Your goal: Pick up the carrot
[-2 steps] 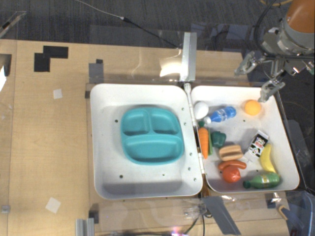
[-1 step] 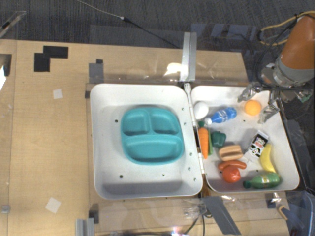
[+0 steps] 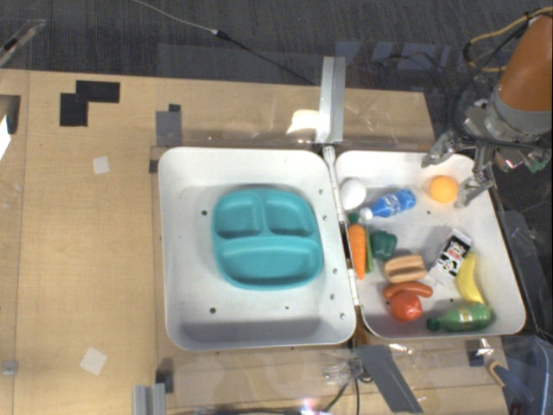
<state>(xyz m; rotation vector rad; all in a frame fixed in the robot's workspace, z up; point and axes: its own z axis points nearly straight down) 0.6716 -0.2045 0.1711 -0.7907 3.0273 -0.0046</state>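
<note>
The carrot lies lengthwise against the left wall of the right bin, just beside a green toy and near a hot dog. The pincer hangs spread wide, holding nothing, over the bin's far right corner beside an orange ball.

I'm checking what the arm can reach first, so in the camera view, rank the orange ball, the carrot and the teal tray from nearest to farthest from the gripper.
Measured from the gripper:
1. Orange ball, just beside the gripper in the right bin's far corner.
2. Carrot, along the right bin's left wall.
3. Teal tray, in the middle of the left bin.
</note>
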